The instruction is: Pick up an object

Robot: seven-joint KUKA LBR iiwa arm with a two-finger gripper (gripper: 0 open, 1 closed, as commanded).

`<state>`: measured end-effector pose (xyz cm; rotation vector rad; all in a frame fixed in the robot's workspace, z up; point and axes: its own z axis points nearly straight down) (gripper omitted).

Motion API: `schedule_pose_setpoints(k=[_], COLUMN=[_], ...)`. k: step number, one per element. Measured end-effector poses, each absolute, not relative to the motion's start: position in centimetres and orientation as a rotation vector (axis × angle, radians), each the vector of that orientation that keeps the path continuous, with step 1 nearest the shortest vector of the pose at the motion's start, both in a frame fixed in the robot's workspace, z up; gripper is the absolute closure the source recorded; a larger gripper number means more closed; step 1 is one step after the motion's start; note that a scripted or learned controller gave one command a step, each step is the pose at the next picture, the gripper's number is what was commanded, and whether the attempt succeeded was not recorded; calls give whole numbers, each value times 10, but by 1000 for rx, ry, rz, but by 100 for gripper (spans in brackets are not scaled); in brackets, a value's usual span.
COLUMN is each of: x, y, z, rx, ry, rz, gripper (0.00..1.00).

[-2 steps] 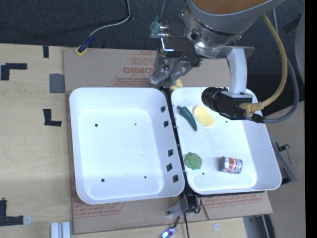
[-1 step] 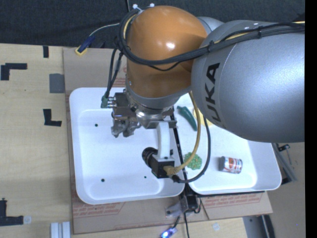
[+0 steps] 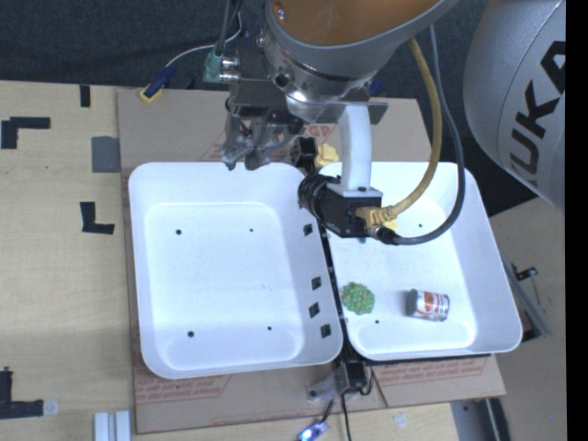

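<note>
Nearest me, two candidates are sitting in the front part of the right bin (image 3: 487, 246): a small green knobbly lump (image 3: 358, 298) just beside the divider, and a little red-and-silver can (image 3: 428, 305) lying on its side, near the lump but not touching it. Either is counting as the task's thing. Further back, a black block (image 3: 342, 208) with a yellow hose (image 3: 432, 154) is hanging over the seam between the bins. Beyond that, the gripper (image 3: 250, 154) is hovering at the far rim of the left bin (image 3: 138, 246), well apart from both objects, nothing in it that I'm seeing. Spread or pressed together, cannot tell; it is too dark and cluttered there. The arm (image 3: 358, 7) is looming over the far side. I'm judging the step as approach, no pick begun. To do it well, the arm is needing to cross to the right bin and come straight down over one item. The can is looking like the easier target: rigid, clear of walls, best gripped across its short width so it isn't rolling. The lump is sitting close to the bin wall, which is risking a collision.
</note>
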<state>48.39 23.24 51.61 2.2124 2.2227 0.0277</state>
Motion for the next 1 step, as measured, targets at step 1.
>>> schedule_pose_setpoints(k=[1], x=[484], y=[233], z=[536], rx=[2218], ry=[2224], rz=[2], gripper=[100])
